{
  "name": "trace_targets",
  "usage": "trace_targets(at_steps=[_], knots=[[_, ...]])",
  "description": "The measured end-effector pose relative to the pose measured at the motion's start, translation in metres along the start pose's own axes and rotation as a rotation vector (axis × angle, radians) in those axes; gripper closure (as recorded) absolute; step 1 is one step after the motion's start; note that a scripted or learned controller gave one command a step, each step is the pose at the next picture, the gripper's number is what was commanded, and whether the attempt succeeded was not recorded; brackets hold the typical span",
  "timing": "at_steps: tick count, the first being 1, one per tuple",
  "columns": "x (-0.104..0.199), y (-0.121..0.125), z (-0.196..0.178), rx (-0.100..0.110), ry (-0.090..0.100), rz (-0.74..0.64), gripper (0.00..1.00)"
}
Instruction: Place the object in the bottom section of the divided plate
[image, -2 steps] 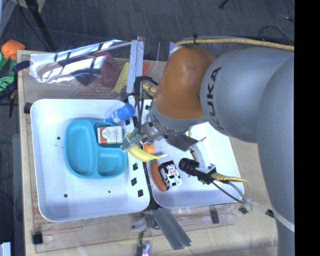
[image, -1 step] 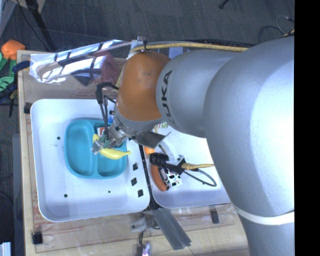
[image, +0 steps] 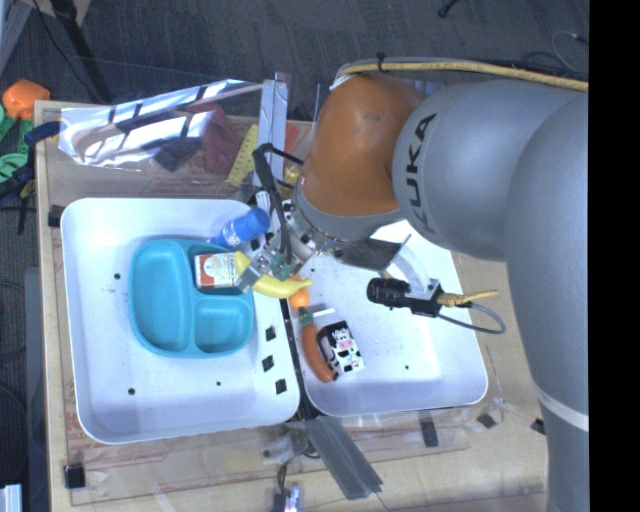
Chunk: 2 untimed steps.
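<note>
1. The divided plate (image: 160, 305) is smooth sky-blue plastic with rounded corners. It has one large compartment on its left and two small ones on its right, and it lies flat in the left bin (image: 100, 400).
2. A flat red-and-white packet (image: 215, 270) lies in the upper of the two small compartments.
3. A curved yellow banana (image: 280, 287), glossy like a toy, lies across the seam where the two bins meet, just right of the plate's upper corner.
4. The pincer (image: 270, 258) hangs low between the packet and the banana. The wrist hides it, so I cannot tell whether it is spread or pressed together.
5. A clear bottle with a blue cap (image: 243, 228) lies tilted just above the packet, close to the pincer.
6. In the right bin (image: 430, 370), a tapered orange carrot (image: 315, 358) lies along the left wall, with a black-and-white blotched block (image: 343, 350) touching its right side.
7. Both bins are shallow, matte white and round-cornered. They sit on a pale wooden bench (image: 500, 440), with dark carpet beyond it.
8. A crinkled clear plastic sheet (image: 150, 125) catches the light behind the left bin.
9. The thick grey arm (image: 500, 150), with its orange band (image: 360, 150), covers the upper part of the right bin.
</note>
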<state>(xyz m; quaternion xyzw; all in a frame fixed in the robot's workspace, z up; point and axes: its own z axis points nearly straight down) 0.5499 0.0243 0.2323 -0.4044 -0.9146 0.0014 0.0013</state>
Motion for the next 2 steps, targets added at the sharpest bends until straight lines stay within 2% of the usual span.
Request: trace_targets(at_steps=[1, 2], knots=[[0.0348, 0.0718, 0.0454, 0.004, 0.002, -0.04, 1.0], [0.0345, 0.0718, 0.0451, 0.003, 0.001, -0.039, 0.0]])
